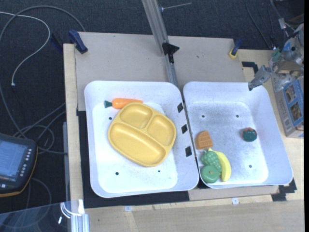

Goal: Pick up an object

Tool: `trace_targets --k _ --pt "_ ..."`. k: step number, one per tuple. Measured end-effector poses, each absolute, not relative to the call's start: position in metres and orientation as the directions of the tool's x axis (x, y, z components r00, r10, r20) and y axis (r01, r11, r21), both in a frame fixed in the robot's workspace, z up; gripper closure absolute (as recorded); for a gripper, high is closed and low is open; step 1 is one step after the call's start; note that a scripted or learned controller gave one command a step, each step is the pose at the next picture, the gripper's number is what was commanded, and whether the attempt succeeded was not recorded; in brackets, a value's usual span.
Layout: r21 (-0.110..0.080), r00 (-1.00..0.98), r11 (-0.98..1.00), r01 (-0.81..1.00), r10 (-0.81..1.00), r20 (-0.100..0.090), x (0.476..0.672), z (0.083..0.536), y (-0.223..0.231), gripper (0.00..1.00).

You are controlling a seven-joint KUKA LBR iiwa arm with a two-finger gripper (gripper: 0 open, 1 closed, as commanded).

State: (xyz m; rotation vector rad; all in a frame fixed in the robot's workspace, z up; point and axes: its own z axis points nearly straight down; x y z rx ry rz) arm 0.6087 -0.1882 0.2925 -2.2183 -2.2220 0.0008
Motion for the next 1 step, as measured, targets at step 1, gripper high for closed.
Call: trace_targets --k 1 --pt "-0.002 -0.002 0.002 1.000 1.000 0.001 0.6087 0.2925 -0.1882 0.00"
